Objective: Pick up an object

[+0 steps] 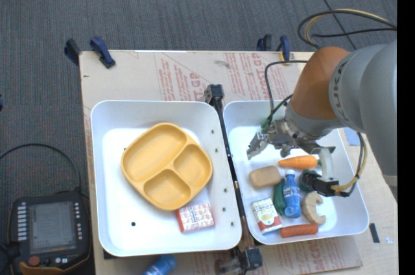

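Note:
My gripper hangs over the upper left part of the right bin, below the grey wrist with its orange band. Its fingers stand apart, with nothing between them, so it is open. Just below it lie a tan bread-like piece and an orange carrot. Lower in the same bin are a blue bottle, a small white and red carton, a red sausage and a tan curved piece. The arm hides the bin's upper right corner.
The left bin holds a yellow divided plate and a red and white box. A blue bottle lies on the bench in front of the bins. A teach pendant sits on the floor at lower left.

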### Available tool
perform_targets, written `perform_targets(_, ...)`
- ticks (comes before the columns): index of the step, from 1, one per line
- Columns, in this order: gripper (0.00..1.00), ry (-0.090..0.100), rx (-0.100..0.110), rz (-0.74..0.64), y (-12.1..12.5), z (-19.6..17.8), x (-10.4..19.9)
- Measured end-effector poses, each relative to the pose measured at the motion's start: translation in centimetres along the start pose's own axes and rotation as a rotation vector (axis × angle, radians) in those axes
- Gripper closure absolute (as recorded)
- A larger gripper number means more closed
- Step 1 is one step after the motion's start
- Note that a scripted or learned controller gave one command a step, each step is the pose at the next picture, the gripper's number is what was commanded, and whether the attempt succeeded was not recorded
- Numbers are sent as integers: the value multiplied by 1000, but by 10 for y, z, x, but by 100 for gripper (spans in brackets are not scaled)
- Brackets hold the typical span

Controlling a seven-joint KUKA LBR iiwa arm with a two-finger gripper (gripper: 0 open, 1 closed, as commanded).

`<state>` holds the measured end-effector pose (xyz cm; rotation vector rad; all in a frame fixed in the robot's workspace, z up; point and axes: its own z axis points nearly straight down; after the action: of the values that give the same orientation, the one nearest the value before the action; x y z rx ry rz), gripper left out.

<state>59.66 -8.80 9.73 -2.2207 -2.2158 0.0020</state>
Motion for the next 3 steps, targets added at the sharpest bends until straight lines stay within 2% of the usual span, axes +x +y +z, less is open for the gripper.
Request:
perform_targets(1, 0, -1, -1, -1, -109, 11, -6)
perform_targets(2, 100, 0, -1, 2, -108, 1, -6)
perform_targets(3, 100, -1, -3, -5, -121, -90, 75)
